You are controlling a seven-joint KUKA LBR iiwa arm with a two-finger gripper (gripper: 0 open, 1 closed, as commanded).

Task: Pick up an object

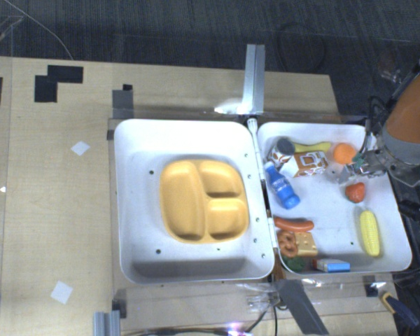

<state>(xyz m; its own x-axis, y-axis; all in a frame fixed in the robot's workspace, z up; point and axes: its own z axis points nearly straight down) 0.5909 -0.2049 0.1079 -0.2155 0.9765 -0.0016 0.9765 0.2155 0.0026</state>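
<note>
The right bin (399,254) holds several small objects. Along its far side lie a yellow banana (313,147), an orange ball (344,152) and a white and brown carton (306,164). A blue bottle (282,187) lies by the left wall. A red tomato-like piece (355,192) sits right of centre and a corn cob (369,232) lies near the right wall. My gripper (362,168) hangs low over the bin's far right part, between the orange ball and the red piece, just above the red piece.
A sausage (294,224), a pretzel (288,243), a tan block (306,243) and a blue and white marker (332,264) lie at the right bin's near side. The left bin (136,187) holds a yellow divided plate (201,199). The grey arm with its orange band (411,114) enters from the right.
</note>
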